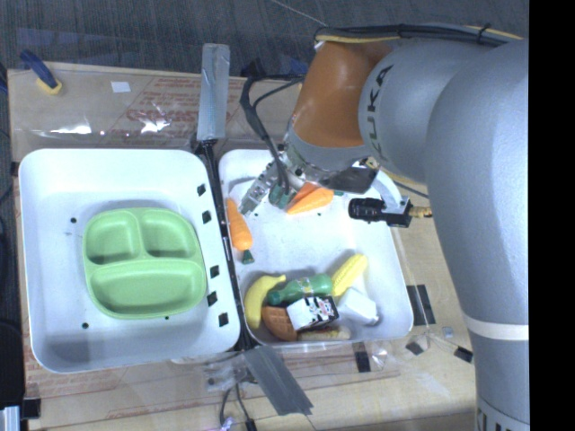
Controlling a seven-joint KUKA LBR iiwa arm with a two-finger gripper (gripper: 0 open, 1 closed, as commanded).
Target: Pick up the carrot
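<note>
While the near end of the right bin [402, 305] is crowded with a banana [260, 293], a yellow corn-like piece [350, 272], a small black-and-white carton [314, 312] and a white lump [361, 308], the carrot [238, 225] lies a bit farther back. It rests lengthwise, right against the bin's left wall, with its green stub pointing toward us. It looks like a light, stiff toy with a smooth, tapering skin that could squirt out of a pinch, so I'd take it across the thicker middle. The wall leaves little room on that side, though. Farther back the gripper [267, 189] hangs low over the bin floor, just beyond the carrot's far tip and not on it. Whether it's open or closed, I can't tell, because the wrist and cables blur it. Beside it sits an orange wedge [310, 198], partly tucked under the arm and hard to identify. Over in the left bin [36, 241] a green divided plate [141, 260] rests alone.
</note>
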